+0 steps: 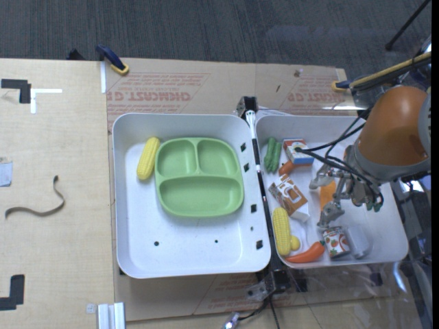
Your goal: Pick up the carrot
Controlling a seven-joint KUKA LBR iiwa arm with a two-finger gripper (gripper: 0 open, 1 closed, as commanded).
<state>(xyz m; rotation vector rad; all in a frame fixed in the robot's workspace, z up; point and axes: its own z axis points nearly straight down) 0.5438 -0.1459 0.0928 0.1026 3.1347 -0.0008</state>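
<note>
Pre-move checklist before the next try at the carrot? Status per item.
1. Target found: the orange tapered carrot lies against the front wall of the right shallow white bin: ok.
2. Carrot in grasp: it lies apart from the two-finger gripper: not ok.
3. Gripper over the carrot: it hovers farther back, over the bin's middle: not ok.
4. Room around the carrot: the yellow corn cob and the small printed carton crowd it: not ok.
5. What the orange piece by the gripper is: cannot tell.
</note>
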